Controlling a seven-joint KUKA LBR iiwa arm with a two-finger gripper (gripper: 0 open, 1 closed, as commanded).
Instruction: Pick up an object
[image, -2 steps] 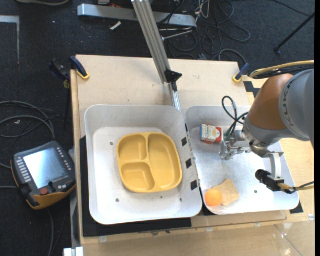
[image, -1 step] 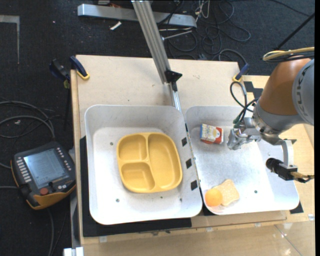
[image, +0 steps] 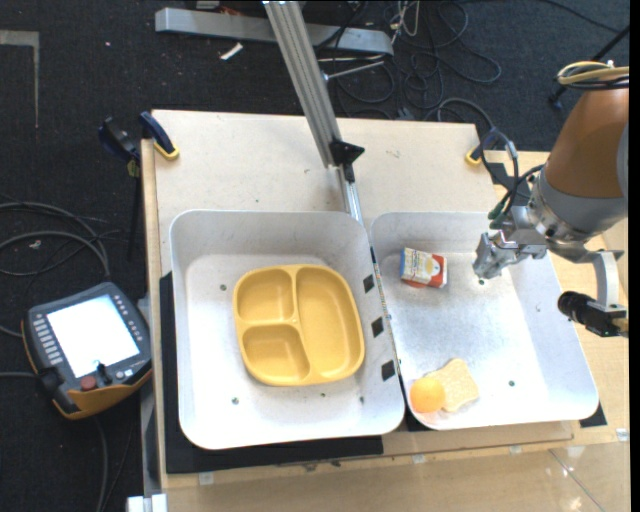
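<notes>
Two bins sit side by side on a bench. The left bin (image: 200, 300) holds a divided plate (image: 298, 324) at its centre. The right bin (image: 540, 350) holds a small carton (image: 423, 268) toward its back left and, at its front left corner, a sponge (image: 459, 384) touching a round fruit (image: 427, 394).

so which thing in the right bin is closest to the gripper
The small carton, lying just left of the gripper near the bin's far side. The orange ball and the sponge sit together at the near edge.

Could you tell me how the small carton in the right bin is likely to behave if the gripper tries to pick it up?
The carton lies on its side, so it probably won't tip. It looks small and boxy, likely light and fairly stiff. Its glossy-looking faces might slip.
</notes>
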